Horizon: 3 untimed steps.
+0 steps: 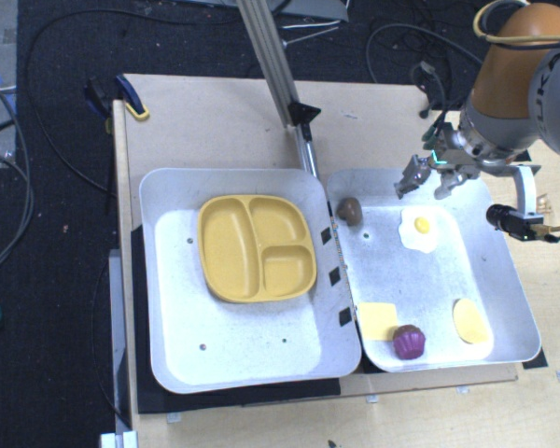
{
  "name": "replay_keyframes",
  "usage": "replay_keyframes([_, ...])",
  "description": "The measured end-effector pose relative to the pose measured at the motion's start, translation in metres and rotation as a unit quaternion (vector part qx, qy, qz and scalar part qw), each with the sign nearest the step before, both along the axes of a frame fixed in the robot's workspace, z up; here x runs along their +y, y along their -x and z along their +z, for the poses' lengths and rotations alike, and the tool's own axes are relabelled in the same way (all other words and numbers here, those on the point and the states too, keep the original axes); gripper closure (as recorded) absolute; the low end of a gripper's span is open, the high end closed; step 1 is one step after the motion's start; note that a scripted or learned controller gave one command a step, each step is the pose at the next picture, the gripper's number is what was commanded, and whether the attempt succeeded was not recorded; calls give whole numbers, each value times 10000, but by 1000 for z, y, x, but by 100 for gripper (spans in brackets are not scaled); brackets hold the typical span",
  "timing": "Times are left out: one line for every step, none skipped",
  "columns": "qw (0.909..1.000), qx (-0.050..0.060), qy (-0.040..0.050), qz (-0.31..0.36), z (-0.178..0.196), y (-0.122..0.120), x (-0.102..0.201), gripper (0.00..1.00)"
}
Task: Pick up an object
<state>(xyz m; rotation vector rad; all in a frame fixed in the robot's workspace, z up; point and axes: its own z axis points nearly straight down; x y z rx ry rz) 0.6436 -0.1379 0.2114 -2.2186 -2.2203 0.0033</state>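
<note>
Tool (427,183) hovers with fingers spread and nothing between them, over the right bin's (504,278) far edge. Fried egg toy (419,231) lies just below it; brown ball (349,211) sits near the bin's left corner.

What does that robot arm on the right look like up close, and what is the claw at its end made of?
The arm is rounded and bulky, with a grey shell and a broad orange band above the wrist. A thin pale cable loops over its top. The claw is a small grey metal-looking piece with two short fingers, with a small teal spot just above it. A black fitting with a white bracket sticks out beside the wrist.
</note>
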Motion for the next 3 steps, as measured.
replay_keyframes([10000, -18, 2, 3, 2, -1, 0, 0])
replay_keyframes([10000, 0, 4, -6, -41, 1, -1, 0])
replay_keyframes([10000, 1, 4, -7, -85, 4, -4, 0])
